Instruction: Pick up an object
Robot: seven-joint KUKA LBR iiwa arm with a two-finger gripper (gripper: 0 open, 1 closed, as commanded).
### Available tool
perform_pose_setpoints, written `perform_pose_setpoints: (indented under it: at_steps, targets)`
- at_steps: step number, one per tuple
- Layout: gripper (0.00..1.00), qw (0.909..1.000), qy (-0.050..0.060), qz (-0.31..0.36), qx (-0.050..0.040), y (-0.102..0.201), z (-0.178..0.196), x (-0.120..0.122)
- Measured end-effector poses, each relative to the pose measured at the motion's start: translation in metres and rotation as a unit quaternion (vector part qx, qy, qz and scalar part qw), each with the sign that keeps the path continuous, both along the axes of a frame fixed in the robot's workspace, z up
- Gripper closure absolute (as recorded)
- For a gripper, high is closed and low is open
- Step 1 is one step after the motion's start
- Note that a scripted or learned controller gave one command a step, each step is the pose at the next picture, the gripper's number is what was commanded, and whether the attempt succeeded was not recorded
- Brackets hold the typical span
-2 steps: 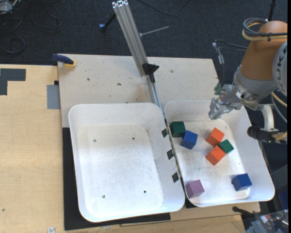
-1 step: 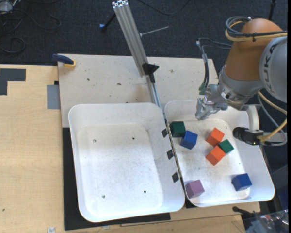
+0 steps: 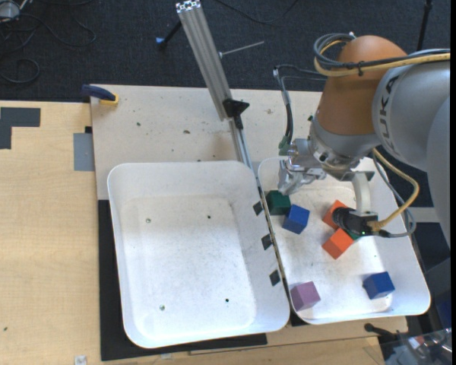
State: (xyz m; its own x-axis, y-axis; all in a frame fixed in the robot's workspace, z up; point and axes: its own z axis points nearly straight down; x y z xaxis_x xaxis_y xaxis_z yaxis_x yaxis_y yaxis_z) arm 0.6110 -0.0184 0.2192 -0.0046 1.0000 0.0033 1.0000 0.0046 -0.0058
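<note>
The right bin point(image 3: 410, 303) holds several small blocks. A dark green block point(image 3: 277, 201) lies by the bin's left wall, with a blue block point(image 3: 296, 219) touching it on the right. My gripper point(image 3: 291, 179) hangs just above and behind the green block, under the orange wrist. Two orange blocks point(image 3: 337, 243) lie near the bin's middle, one partly behind a black cable fitting. A second blue block point(image 3: 378, 284) sits at the front right and a purple block point(image 3: 305, 295) at the front left corner.
The left bin point(image 3: 137, 196) stands beside the right one, their walls touching. A slanted aluminium bar point(image 3: 209, 59) rises behind the bins. Cables loop off the arm over the right bin's right side.
</note>
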Motion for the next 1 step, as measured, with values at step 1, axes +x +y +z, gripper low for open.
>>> perform_pose_setpoints:
  at_steps: [1]
  targets:
    - [1.00, 1.0000, 0.001, 0.000, -0.0003, 0.0436, -0.0017, -0.0038]
